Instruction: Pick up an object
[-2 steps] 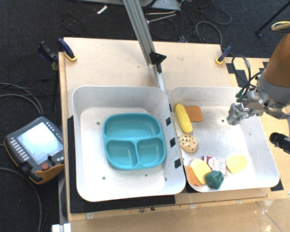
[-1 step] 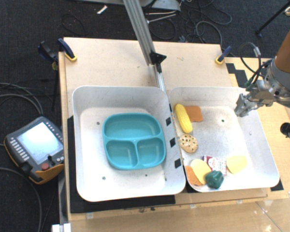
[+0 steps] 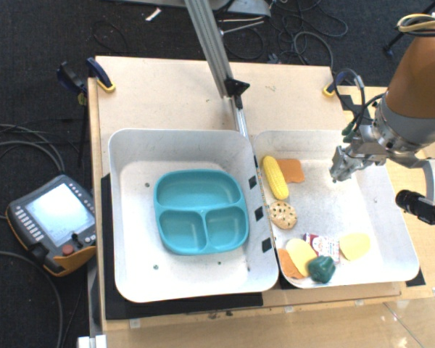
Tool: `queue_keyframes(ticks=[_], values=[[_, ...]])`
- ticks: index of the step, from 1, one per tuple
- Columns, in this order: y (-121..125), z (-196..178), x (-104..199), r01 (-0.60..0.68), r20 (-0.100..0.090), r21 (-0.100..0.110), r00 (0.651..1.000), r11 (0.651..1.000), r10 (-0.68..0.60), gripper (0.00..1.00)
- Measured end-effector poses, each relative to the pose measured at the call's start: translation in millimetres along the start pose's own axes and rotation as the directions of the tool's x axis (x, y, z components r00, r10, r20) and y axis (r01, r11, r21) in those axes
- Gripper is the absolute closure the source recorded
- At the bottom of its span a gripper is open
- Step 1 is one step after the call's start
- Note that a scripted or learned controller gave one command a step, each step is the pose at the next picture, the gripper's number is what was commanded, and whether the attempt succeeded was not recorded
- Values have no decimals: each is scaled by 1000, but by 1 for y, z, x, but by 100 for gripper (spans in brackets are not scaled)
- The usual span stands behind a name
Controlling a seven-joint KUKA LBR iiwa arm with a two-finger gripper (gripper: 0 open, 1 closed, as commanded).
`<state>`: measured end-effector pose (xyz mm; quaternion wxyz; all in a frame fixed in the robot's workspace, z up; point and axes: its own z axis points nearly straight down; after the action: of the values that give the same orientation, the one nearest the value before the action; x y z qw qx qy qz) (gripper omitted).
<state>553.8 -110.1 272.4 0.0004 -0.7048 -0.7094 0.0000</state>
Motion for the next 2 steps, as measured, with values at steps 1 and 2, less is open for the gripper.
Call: queue_keyframes(ticks=[1,2], values=[[-8,19,50,1,-1,2,1000,1000,-1,100],[-13,27,96,1,-1,1,1000,1000,-1,100]])
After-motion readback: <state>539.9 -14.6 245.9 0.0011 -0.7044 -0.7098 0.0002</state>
